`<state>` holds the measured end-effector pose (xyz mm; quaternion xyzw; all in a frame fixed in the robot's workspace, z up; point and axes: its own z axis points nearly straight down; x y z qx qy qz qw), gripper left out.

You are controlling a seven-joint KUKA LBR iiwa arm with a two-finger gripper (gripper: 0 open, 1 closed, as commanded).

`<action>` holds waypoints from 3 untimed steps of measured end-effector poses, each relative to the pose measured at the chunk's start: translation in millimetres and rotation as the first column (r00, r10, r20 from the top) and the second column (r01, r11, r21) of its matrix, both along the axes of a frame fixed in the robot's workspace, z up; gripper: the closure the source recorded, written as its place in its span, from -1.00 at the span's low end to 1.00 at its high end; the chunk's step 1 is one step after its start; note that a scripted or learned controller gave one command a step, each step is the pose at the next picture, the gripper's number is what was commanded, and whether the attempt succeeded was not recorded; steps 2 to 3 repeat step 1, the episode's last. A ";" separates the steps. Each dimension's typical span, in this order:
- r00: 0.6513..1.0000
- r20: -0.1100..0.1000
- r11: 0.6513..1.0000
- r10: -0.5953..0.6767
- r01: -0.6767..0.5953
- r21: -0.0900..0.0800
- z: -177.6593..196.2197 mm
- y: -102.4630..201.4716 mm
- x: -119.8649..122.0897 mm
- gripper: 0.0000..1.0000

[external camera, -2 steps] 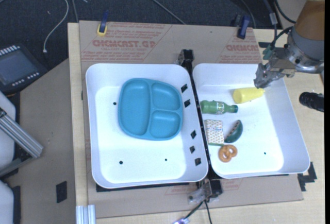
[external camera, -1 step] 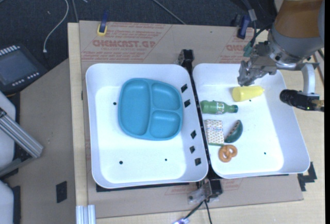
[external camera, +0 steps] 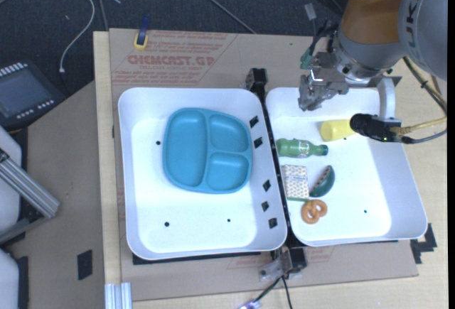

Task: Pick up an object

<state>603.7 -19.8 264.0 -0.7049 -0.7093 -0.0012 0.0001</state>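
Note:
My gripper [external camera: 313, 96] hangs over the far left corner of the right bin [external camera: 398, 180], with nothing seen in it. Several small objects lie in that bin. A yellow piece [external camera: 334, 130] lies just below and right of the gripper. A green bottle [external camera: 301, 149] lies on its side nearer the front. Near the divider sits a patterned packet [external camera: 294, 180], with a dark green leaf-shaped piece [external camera: 324, 180] beside it. A brown pretzel [external camera: 313, 211] is nearest the front.
The left bin [external camera: 142, 215] holds a blue divided plate [external camera: 208, 150]. A black divider with clips [external camera: 264, 151] runs between the bins. A black fitting with a cable [external camera: 373, 126] hangs off the arm, right next to the yellow piece. Cardboard lies under both bins.

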 end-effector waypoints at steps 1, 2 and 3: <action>1.000 -0.003 1.000 0.000 0.000 0.000 -13.8 61.5 7.3 1.00; 1.000 -0.003 1.000 0.000 0.000 0.000 -13.8 61.5 7.3 1.00; 1.000 -0.003 1.000 0.000 0.000 0.000 -13.8 61.5 7.3 1.00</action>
